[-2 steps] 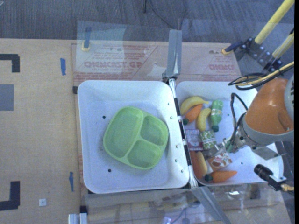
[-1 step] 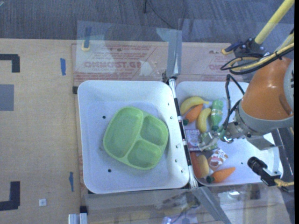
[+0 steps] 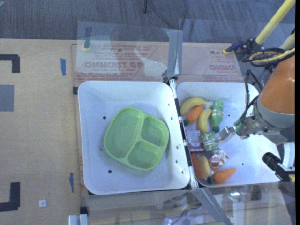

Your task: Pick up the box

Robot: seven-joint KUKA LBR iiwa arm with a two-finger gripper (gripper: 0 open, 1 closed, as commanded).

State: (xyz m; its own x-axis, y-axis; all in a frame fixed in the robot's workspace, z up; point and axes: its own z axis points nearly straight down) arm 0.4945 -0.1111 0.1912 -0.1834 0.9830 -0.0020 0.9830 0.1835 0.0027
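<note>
Camera view: on the worktop [image 3: 37, 139] sit two white bins. A green tray [image 3: 136, 138] lies in the left bin [image 3: 93, 102]. The right bin [image 3: 243, 163] holds a crowded heap along its left wall: bananas [image 3: 194, 104], carrots [image 3: 224, 175], a green bottle [image 3: 216, 115], and the box [image 3: 193, 139], red and white, partly covered. The gripper [image 3: 228, 132] hangs just beside that heap; whether it is apart or together cannot be told. The arm [image 3: 276, 97] is cut off at the right.

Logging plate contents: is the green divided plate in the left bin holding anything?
Empty: all three compartments of the green plate show bare green; the toy food lies in the right bin.
</note>
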